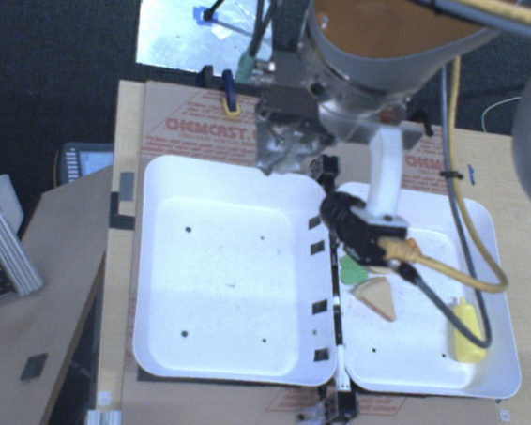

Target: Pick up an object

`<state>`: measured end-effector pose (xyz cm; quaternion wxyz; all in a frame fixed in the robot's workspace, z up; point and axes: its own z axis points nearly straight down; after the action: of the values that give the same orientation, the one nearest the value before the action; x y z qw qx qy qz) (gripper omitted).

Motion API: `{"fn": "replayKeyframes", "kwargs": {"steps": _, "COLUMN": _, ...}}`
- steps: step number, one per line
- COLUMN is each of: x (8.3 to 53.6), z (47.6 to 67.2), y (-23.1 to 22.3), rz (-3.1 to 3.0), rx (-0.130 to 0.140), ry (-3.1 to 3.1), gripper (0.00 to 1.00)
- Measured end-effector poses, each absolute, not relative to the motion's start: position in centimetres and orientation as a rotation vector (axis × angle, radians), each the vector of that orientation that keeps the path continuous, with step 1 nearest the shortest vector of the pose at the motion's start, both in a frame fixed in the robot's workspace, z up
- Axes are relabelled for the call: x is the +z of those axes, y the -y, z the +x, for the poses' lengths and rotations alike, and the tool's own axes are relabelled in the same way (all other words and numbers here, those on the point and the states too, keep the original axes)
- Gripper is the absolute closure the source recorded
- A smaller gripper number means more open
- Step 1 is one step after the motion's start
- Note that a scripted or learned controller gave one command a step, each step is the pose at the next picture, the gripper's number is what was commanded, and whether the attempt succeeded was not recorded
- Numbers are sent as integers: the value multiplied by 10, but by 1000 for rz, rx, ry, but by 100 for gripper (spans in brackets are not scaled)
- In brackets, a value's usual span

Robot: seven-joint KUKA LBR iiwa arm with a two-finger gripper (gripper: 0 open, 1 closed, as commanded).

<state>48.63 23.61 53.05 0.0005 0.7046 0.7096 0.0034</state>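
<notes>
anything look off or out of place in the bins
Nothing looks spilled or damaged. The yellow object, tan wedge and small green piece lie loose in the right bin. A yellow cable drapes across that bin over the objects.

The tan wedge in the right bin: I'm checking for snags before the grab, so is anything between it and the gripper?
The gripper hangs over the bins' far edge. Between it and the tan wedge sit a black fitting with a yellow cable, and a green piece touching the wedge.
</notes>
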Motion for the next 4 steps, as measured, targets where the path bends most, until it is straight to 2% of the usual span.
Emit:
{"fn": "replayKeyframes", "kwargs": {"steps": 1, "x": 528, "z": 486, "y": -234, "rz": 2217, "rx": 3, "ry": -2226, "gripper": 0}}
{"fn": "replayKeyframes", "kwargs": {"steps": 2, "x": 540, "z": 487, "y": -234, "rz": 2214, "rx": 8, "ry": -2228, "gripper": 100}}
{"fn": "replayKeyframes", "kwargs": {"steps": 3, "x": 539, "z": 487, "y": -234, "rz": 2213, "rx": 7, "ry": -2230, "gripper": 0}}
{"fn": "replayKeyframes", "kwargs": {"steps": 4, "x": 551, "z": 487, "y": -235, "rz": 2210, "rx": 11, "ry": -2232, "gripper": 100}}
